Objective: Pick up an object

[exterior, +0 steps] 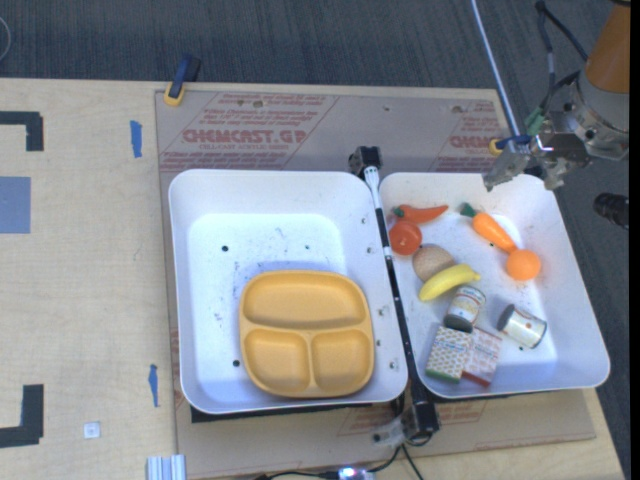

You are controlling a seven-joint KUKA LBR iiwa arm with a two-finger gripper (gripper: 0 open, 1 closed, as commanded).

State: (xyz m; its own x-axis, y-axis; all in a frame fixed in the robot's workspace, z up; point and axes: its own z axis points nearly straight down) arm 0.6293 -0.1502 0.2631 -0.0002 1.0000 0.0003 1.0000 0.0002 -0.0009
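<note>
Under both white bins (190, 268), the board (250, 128) reads "CHEMCAST GP"; the claw (527, 173) hangs open, holding nothing.

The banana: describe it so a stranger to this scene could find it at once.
Start at the right-hand white bin, the one crowded with small toys. Near its middle lies the banana, just below a beige potato and above a small jar. It is the only yellow, curved piece; the nearby carrot and round fruit are orange.
</note>
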